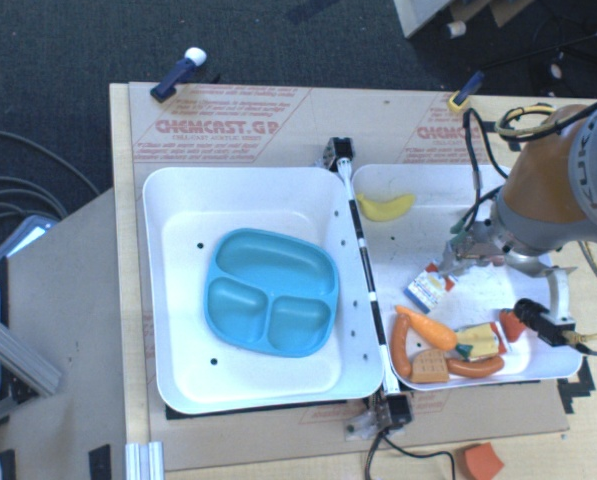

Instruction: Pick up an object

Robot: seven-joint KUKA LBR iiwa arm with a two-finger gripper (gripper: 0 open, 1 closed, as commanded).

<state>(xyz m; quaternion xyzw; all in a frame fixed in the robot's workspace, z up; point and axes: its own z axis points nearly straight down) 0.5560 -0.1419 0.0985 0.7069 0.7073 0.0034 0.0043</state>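
Note:
The right bin (423, 180) holds several toy foods. A yellow banana (386, 207) lies at its far left. A small white, blue and red packet (428, 290) lies near the middle. At the front are an orange carrot (425, 327), a brown cracker (430, 367), a red sausage (475, 368), a yellow block (481, 343) and a small red piece (511, 328). My gripper (458, 258) reaches in from the right and hangs low over the bin floor, just up and right of the packet, its tip close to the packet's red end.
The left bin (168, 268) holds a blue divided plate (271, 291). A black clip (338, 151) sits at the far end of the wall between the bins. Cables (483, 148) trail over the far right corner. An orange block (481, 459) lies on the bench in front.

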